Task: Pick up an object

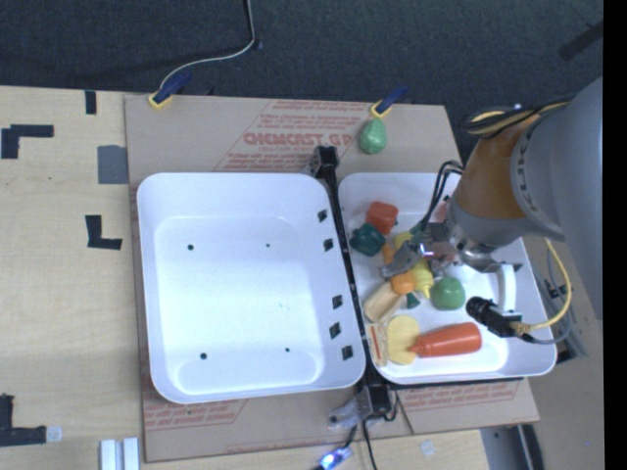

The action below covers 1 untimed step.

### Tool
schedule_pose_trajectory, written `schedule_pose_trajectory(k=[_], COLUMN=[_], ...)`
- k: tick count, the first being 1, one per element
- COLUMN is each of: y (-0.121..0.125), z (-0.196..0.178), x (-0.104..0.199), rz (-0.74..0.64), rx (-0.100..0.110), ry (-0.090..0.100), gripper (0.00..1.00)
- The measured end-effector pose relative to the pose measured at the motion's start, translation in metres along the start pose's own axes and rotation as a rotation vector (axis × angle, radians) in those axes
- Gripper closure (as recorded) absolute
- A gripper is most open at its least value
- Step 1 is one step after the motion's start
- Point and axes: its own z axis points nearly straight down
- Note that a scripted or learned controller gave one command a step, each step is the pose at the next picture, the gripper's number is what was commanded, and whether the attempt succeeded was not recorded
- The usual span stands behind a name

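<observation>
The right bin (pixel 524 360) holds several small toy foods: an orange block (pixel 382 213), a dark green piece (pixel 367 239), a green ball (pixel 449 294), a long red-orange carrot (pixel 447 340), a pale yellow piece (pixel 401 335) and a tan piece (pixel 381 305). My gripper (pixel 419 254) reaches down into the middle of this pile, just above a small orange and yellow piece (pixel 411 281). The wrist covers the fingers, so their state is hidden.
The left bin (pixel 235 282) sits beside the right one on a cardboard sheet. A green ball (pixel 372 138) lies outside the bins on the cardboard at the back. The grey arm with its orange band (pixel 490 179) covers the right bin's far right side.
</observation>
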Motion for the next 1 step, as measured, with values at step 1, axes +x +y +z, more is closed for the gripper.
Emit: schedule_pose_trajectory(k=[1], y=[-0.0129], z=[-0.0966], x=[0.0786], rz=[-0.007], rx=[-0.017], ry=[-0.001], gripper=[1.0])
